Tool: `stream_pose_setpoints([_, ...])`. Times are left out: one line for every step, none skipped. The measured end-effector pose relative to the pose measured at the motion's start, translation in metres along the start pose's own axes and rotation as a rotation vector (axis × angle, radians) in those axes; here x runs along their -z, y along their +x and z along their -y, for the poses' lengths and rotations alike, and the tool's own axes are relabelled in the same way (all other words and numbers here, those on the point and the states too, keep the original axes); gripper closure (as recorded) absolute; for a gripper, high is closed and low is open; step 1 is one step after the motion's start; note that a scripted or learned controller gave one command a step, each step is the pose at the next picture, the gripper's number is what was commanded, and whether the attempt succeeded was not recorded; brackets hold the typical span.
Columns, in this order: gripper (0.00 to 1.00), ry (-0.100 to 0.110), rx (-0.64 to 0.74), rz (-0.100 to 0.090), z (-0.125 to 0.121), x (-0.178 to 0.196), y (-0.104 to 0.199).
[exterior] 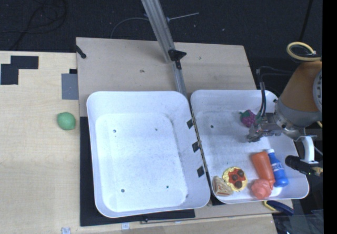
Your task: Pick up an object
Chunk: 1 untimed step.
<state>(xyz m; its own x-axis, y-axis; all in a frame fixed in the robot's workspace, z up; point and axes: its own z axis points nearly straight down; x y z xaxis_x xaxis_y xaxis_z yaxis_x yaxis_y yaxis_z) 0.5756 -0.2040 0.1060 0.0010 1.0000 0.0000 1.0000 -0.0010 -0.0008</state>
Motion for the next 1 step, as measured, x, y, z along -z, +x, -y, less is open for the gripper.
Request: stream_pose_setpoints([1.0, -0.005, 0.0, 0.002, -0.001, 0.0569, -0.0097])
